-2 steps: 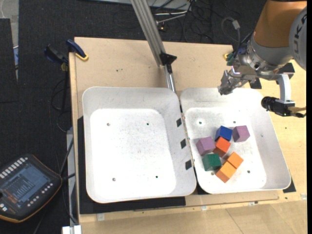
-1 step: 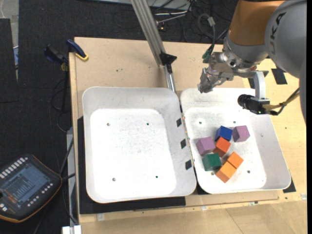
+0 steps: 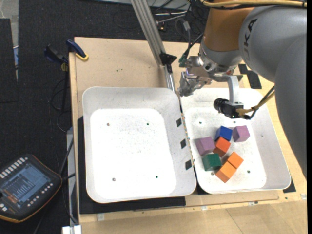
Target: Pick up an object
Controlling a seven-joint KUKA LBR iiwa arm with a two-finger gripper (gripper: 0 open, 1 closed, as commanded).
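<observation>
Two white bins point(image 3: 131, 94) on bench; gripper point(image 3: 187, 87) above right bin's far-left corner, blocks point(image 3: 222, 152) apart; finger state indiscernible.

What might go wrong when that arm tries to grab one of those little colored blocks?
The blocks lie packed together in the right bin: the blue block touches an orange block, with the green block close by. The fingers may well nudge a neighbour or close on two at once. The gripper also hovers near the bin's far-left corner, so it could clip the rim.
</observation>
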